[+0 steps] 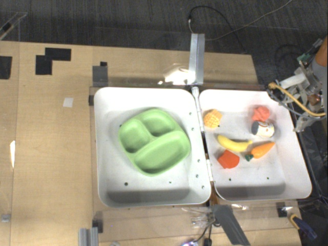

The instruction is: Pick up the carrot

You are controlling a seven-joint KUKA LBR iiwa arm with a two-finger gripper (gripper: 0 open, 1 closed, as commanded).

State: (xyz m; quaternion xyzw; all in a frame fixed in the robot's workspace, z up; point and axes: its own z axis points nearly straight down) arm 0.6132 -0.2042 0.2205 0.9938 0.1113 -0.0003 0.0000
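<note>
**Carrot in the right bin, my pincer off at the far edge**

In the right bin (294, 181), toward its near right part, lies the carrot (262, 149): orange, tilted, its green stub end pointing down-left and touching the tip of the banana (233, 143). The banana curves across the middle of that bin. Just below the banana sits a red-orange block (228, 159), near the carrot's green end but apart from it. Above the carrot is a small white and dark thing (263, 129), and above that a pink-red lumpy piece (261, 113). A yellow, bumpy, corn-like piece (212, 118) rests near the bin's left wall.

My pincer (307, 99) hangs at the right rim of that bin, up by its far corner, among cables and grey hardware. It is well apart from the carrot, which lies down and to the left of it. I cannot tell how my pincer stands; I see nothing in it.

The left bin (110, 188) holds a green divided plate (154, 140), tilted on its floor.
</note>
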